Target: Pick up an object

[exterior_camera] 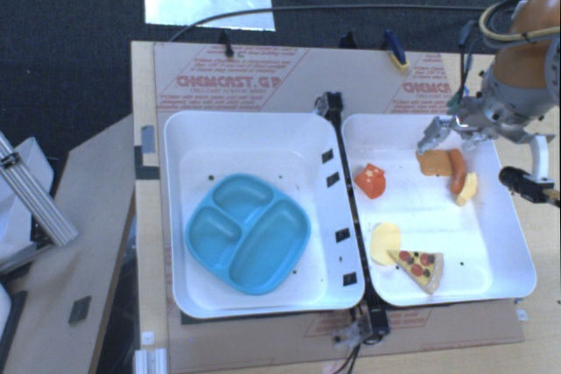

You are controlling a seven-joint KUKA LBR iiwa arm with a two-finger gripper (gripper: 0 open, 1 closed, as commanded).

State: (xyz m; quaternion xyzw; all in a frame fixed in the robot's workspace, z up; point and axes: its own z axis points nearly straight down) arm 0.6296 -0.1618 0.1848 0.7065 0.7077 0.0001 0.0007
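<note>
The right bin (pixel 508 271) holds toy food; the end effector (pixel 436 136) hovers open and empty just above the bread piece (pixel 433 163). It should descend straight, straddling the bread, clear of the sausage (pixel 457 171).

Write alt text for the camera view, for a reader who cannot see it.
The arm's end effector hovers at the far edge of the right bin, just above a hot dog; a tomato piece, cheese wedge, yellow round and pizza slice lie there too. The left bin holds a blue divided tray.
</note>
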